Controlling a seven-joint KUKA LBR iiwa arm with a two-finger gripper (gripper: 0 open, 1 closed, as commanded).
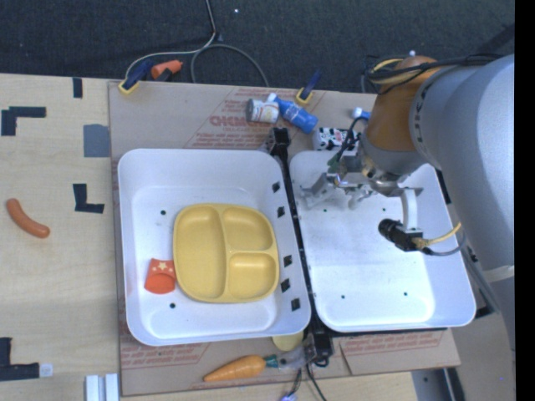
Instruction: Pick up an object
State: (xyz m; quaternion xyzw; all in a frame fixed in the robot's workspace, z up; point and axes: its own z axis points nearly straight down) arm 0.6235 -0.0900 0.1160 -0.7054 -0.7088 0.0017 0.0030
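A yellow divided plate (226, 252) lies in the middle of the left bin (138, 178), left of the frame's centre, with a small orange cup (160, 276) tipped on its side touching the plate's lower-left edge. These two are the pickable things inside the bins.

The gripper (322, 192) sits in the upper-left part of the right bin (376, 307), close to the divide between the bins and well apart from the plate — its metal fingers point left and look slightly parted, with nothing between them. The grey arm (468, 132) with its orange band comes in from the right edge.

Outside the bins, a toy carrot (236, 368) lies on the cardboard at the bottom centre, a sausage-shaped toy (28, 219) on the bench at far left, and a blue-and-white bottle (280, 111) lies above the bins.
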